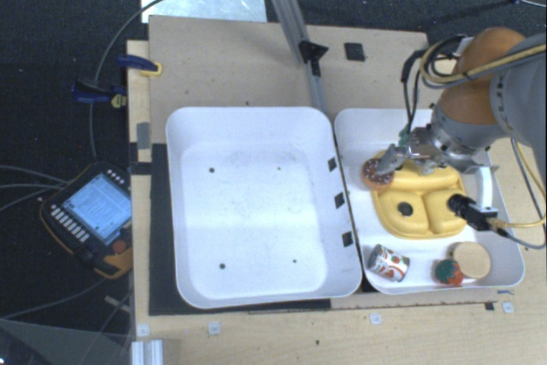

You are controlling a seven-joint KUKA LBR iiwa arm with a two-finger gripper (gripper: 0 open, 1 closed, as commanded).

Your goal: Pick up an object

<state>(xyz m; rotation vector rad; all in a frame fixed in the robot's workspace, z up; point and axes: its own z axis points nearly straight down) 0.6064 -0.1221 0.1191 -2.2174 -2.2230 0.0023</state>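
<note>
My gripper (393, 158) hangs low over the upper part of the right bin (350, 132). Its tip is right beside a brown and pink ring-shaped object (373, 173), at the upper left of a large yellow moulded object (419, 208); whether it touches either one I cannot tell. Along the bin's front wall lie a small red and white can (389, 262), a green and red ball (446, 272) and a tan round disc (472, 259).
The left bin (184, 128) sits beside the right one, sharing a raised middle rim with black clips (339, 199). A grey pole (286, 0) slants across the back of the bench. A teach pendant (92, 209) rests off the bench at left.
</note>
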